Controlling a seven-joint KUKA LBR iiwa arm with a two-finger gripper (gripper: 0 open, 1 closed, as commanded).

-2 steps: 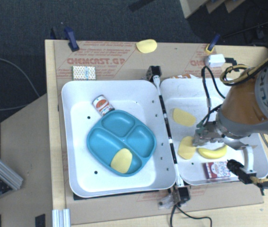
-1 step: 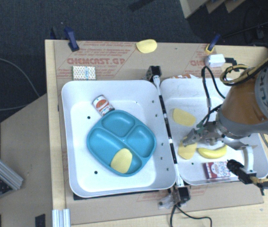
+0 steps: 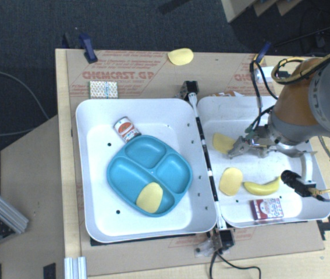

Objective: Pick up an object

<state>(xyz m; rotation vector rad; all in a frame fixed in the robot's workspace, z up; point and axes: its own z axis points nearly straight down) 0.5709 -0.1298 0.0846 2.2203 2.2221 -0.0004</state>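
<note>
Seen from above at a slant: tan board surface (image 3: 71, 156) printed with red lettering, carrying two shallow white bins side by side. Left white bin (image 3: 95, 127) holding a blue plastic divided plate (image 3: 153, 164), tilted diagonally, with a pale yellow rounded piece (image 3: 149, 197) lying in its lower compartment. Just beyond the plate's upper left corner, a small can with a red and white label (image 3: 127, 129), lying on its side on the bin floor, close to the plate though contact cannot be judged.

Right white bin (image 3: 234, 106) entered by the grey arm with an orange band (image 3: 307, 106), reaching in from the right side. Gripper (image 3: 241, 146) low over the bin's upper middle, metal fingers pointing left and spread slightly apart, nothing seen between them. Just beside the fingertips, a pale yellow curved slice (image 3: 222, 142) on the bin floor; whether touched, impossible to tell.

Lower in the same bin: a yellow banana (image 3: 262, 186) lying roughly level, a pale yellow rounded chip-like piece (image 3: 231, 181) just left of it, and a small red and white box (image 3: 266, 208) flat near the front wall.

Outside the bins, on the far part of the surface: a pale yellow oval piece (image 3: 180, 56), a small patterned white packet (image 3: 103, 89), and a blue clamp (image 3: 87, 47) at the edge.
</note>
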